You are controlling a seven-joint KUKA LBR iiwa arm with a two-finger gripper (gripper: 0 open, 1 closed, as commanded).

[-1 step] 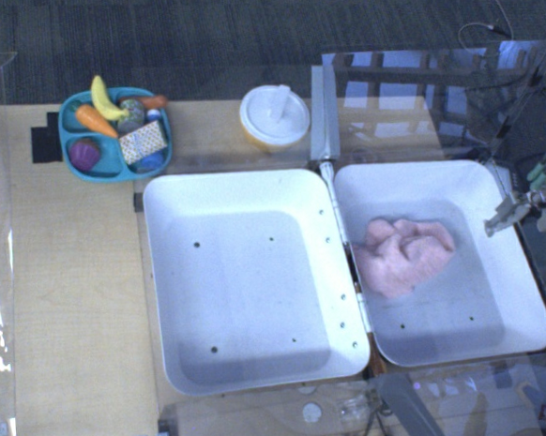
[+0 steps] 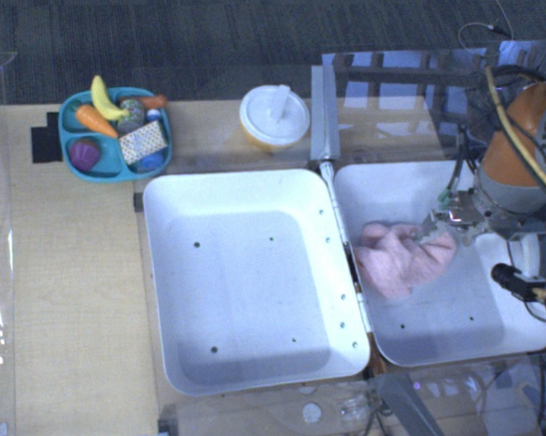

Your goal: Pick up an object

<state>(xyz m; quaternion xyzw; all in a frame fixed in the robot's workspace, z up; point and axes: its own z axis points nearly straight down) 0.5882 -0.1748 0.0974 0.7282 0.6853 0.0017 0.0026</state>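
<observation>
A crumpled pink cloth (image 2: 403,258) lies in the right white bin (image 2: 470,333), toward its left side. My gripper (image 2: 440,227) is low over the bin, its tips at the cloth's upper right edge, where a fold of cloth rises toward them. The grey arm with its orange band (image 2: 521,141) comes in from the right.
The left white bin (image 2: 250,280) sits beside the right one. Behind the bins stand a blue divided tray (image 2: 111,136) with toy food and a yellow-and-white lidded cup (image 2: 274,116). Cables and a metal frame crowd the far right.
</observation>
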